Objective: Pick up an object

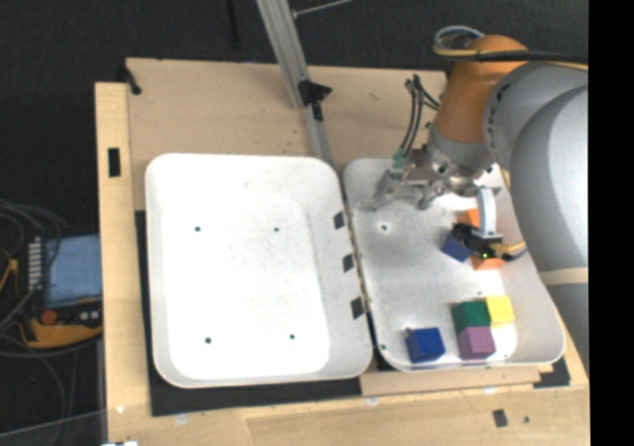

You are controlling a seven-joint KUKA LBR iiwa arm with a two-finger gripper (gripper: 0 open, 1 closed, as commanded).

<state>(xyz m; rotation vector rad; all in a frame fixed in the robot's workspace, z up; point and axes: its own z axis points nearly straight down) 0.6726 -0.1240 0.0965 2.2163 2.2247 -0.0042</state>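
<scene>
- Blue cube, small, solid-looking and sharp-edged, is sitting near the front edge of the shallow white right-hand bin. It is standing a little clear of its neighbours, which is probably making it the easiest thing to grasp.
- A green cube, a yellow cube and a purple cube are crowding together just beside it, toward the bin's front right corner. They are touching or nearly touching, so room for a grasp is looking tight there.
- A smaller dark blue block is lying farther back, near the right side of the bin and close under the wrist.
- The grey arm with an orange band is reaching in from the right. Its tool is hanging over the bin's back left part, above bare white floor and well apart from the blue cube.
- Whether the tool is open or closed is not showing clearly, so I cannot tell. No block is showing in its grasp.
- A matching white left-hand bin is resting alongside on the pale wooden desk.
</scene>
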